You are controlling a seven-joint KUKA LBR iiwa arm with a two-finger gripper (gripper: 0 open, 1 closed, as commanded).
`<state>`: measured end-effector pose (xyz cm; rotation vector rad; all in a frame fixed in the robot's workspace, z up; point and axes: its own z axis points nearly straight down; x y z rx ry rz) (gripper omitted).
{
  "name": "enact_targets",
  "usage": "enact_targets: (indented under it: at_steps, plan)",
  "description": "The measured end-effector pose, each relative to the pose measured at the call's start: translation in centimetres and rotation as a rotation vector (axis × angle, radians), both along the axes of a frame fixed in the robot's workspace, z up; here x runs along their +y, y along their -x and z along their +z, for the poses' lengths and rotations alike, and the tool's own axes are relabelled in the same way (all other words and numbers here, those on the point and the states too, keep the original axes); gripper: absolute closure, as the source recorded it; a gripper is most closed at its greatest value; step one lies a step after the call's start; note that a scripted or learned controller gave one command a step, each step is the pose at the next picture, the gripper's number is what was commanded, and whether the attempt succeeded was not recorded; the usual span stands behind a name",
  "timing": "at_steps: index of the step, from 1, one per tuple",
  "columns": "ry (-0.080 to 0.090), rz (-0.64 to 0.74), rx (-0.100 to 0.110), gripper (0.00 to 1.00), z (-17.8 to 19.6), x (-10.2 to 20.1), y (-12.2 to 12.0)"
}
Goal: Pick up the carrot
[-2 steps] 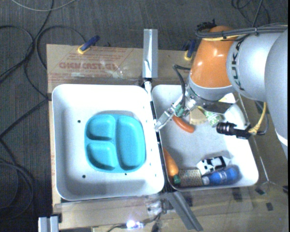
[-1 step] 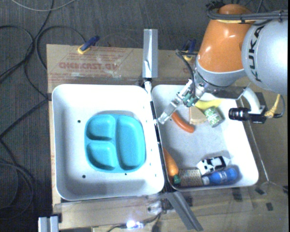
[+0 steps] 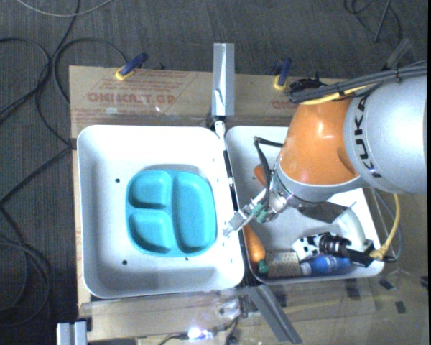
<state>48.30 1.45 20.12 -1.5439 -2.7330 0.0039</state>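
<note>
Left white plastic bin (image 3: 100,192) holds a turquoise three-compartment plastic tray (image 3: 172,210), centred. Right white bin (image 3: 237,139): orange tapered carrot (image 3: 253,244) lies at 7 o'clock against the left wall. Gripper (image 3: 253,213) hangs just above the carrot's upper end; jaws too small to read, cannot tell whether released. Grey-and-orange arm (image 3: 345,146) at 3 o'clock.

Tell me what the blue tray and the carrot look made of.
Blue tray: probably molded plastic, with an even turquoise color, smooth rounded compartments and a soft sheen. Carrot: uniform glossy orange, so likely a plastic toy, though the view is too coarse to rule out a real one.
</note>
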Motion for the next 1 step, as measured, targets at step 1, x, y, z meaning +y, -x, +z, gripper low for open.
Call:
enact_targets:
  at_steps: [1]
  plan:
    - [0.0,0.0,0.0,0.0,0.0,0.0,-0.01]
